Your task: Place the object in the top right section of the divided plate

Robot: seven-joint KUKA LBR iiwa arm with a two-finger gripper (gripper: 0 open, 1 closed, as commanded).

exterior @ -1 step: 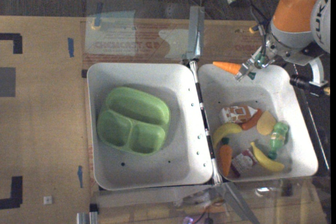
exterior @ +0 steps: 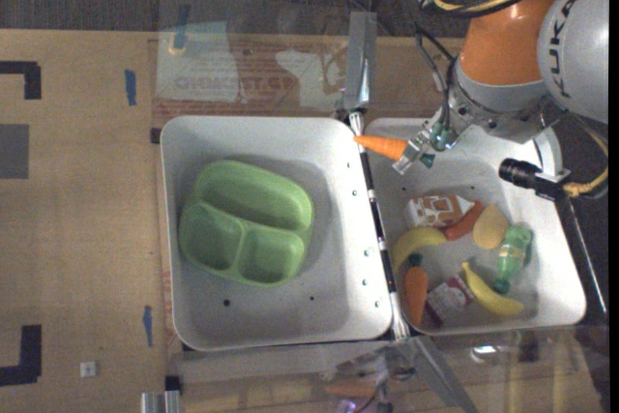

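A green divided plate lies in the left white bin, with one long section and two smaller ones. My gripper hangs over the top left corner of the right bin, shut on the thick end of a small orange carrot. The carrot sticks out to the left, level, with its tip over the wall between the two bins. It hangs to the upper right of the plate, well apart from it.
The right bin holds a small carton, a red sausage, a tan potato, a green bottle, two bananas, a second carrot and a red packet. A metal bar stands behind the bins.
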